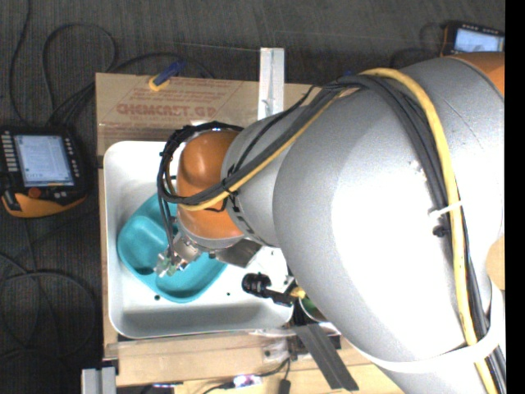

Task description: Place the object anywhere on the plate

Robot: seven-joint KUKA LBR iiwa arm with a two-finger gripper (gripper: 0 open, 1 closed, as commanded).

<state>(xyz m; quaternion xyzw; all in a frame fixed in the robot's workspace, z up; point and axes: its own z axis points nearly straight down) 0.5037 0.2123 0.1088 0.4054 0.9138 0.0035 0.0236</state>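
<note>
Remote view right now: the arm is hogging most of the picture, coming in from the right, with its orange band sitting over the left bin. The gripper is pointing down at the teal plate, right over the plate's near-right part, and it looks like it's touching or just above the surface. I honestly can't tell if the gripper is open or closed, it's too small and pale against the plate. I also can't make out anything pinched in it. As for the object, I can't say where it is. The teal surface I can see looks bare, and the arm covers the rest of the bench. The plate itself lies tilted in the left half of that bin, close to the left wall. Behind the bin there's a cardboard sheet with red lettering, and a pendant with a lit screen lies off to the left on the dark floor.
</note>
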